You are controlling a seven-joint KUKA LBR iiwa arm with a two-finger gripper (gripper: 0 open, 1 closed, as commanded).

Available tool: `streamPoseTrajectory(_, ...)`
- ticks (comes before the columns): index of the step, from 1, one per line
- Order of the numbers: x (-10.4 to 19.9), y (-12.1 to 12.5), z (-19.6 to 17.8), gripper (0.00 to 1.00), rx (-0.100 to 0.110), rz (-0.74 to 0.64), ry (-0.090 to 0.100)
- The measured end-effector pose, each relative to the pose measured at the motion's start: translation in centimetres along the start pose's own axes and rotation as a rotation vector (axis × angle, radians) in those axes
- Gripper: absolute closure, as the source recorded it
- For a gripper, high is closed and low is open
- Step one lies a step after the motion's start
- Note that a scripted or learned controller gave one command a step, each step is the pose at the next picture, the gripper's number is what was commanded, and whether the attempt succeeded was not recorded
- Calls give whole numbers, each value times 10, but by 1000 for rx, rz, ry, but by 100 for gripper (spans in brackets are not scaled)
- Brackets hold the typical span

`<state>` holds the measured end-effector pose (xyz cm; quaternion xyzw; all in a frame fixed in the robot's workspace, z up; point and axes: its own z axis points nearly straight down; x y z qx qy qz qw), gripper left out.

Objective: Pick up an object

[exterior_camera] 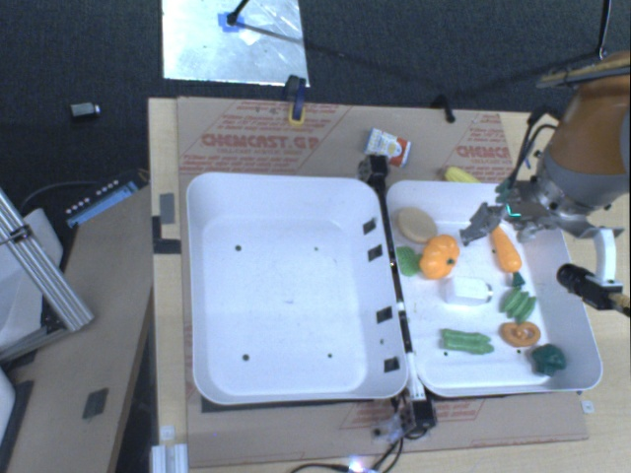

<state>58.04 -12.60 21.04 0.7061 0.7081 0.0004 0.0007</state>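
One fixed camera looks down at a slant (from well above) on both white bins (296, 190); bench (168, 294) fully framed.

The right bin (582, 358) holds the objects. At its centre lies a small white block (467, 290). At ten o'clock from it sits an orange pumpkin (440, 256), with a tan disc (417, 225) beyond. A carrot (506, 248) lies at one o'clock. A green pod (465, 340) lies at six, and a broccoli floret (549, 359) at four.
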Motion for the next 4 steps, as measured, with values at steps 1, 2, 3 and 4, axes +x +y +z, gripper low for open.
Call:
streamPoseTrajectory(1, -2, -37, 124, 0, 15, 3, 3)
streamPoseTrajectory(2, 24, 33, 124, 0, -6, -5, 1)
streamPoseTrajectory(3, 22, 31, 114, 100, -4, -2, 1)
streamPoseTrajectory(4, 99, 78, 19, 100, -13, -10, 3)
